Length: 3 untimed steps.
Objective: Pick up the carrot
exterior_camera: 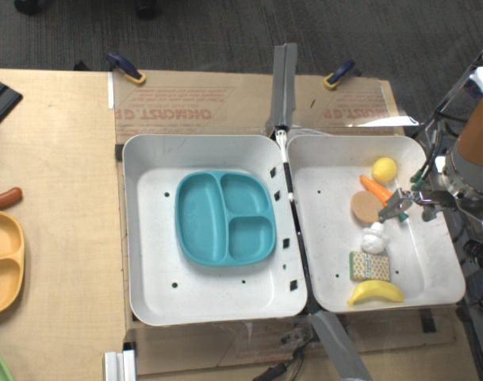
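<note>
The carrot (374,187) is a small orange stick lying in the right bin (328,284), between a yellow lemon (384,168) and a tan round disc (366,208). My gripper (400,206) reaches in from the right and hovers just right of the disc, a little below and to the right of the carrot's lower end. Its fingers stand apart and nothing is between them. The carrot rests on the bin floor, apart from the fingertips.
Below the disc lie a white ball (373,240), a patterned square packet (369,266) and a banana (375,293). The left bin (146,213) holds a teal divided plate (225,217). An orange tray (3,264) and a sausage (3,198) sit on the bench at the left.
</note>
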{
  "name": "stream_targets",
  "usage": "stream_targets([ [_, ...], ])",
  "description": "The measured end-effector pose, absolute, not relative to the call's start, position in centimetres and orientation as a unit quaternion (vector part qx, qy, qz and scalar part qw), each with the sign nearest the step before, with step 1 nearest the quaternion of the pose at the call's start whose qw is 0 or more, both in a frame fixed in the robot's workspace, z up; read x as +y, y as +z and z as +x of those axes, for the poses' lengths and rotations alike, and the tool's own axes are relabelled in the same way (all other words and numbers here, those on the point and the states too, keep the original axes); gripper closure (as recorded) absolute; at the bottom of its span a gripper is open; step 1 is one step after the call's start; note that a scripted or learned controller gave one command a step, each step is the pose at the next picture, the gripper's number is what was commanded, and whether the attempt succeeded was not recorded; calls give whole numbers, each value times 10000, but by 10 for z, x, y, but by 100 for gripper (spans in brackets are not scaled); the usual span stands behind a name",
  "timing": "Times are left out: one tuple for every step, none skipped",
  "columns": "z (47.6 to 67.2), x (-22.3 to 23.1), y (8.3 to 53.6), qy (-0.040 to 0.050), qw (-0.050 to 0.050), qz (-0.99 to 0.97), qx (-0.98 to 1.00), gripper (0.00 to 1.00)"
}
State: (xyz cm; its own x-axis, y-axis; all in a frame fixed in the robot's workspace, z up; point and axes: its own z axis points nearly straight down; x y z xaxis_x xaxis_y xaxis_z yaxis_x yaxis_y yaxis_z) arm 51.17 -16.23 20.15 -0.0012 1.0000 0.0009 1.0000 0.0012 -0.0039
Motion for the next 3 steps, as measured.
stream_targets([
  [551,-205,168,4,0,-6600,-7513,0],
  [587,-216,90,-23,34,-6139,-7894,0],
  [587,-219,100,-12,9,-6151,-7884,100],
])
